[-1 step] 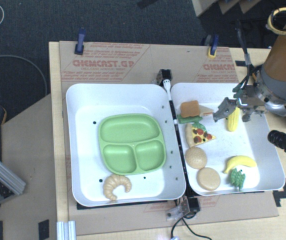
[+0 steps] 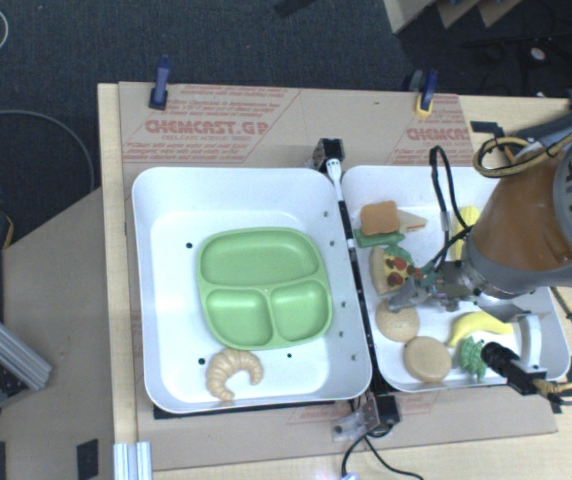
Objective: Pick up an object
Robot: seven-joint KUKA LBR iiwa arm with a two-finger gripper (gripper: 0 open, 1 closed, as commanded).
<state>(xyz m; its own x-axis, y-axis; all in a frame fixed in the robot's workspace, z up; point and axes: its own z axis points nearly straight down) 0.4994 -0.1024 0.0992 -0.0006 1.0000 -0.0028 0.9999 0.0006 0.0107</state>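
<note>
Hovering tool (image 2: pixel 406 290) over pizza slice (image 2: pixel 394 266); grip state unclear | cookies (image 2: pixel 399 322) beside

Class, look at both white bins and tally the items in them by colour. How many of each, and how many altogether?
Green: 2, the divided plastic plate and the small broccoli toy
Tan or brown: 4, the croissant, the bread slice and two round biscuits
Yellow: 1, the banana
Multicoloured: 1, the pizza slice
Total: 8
</note>
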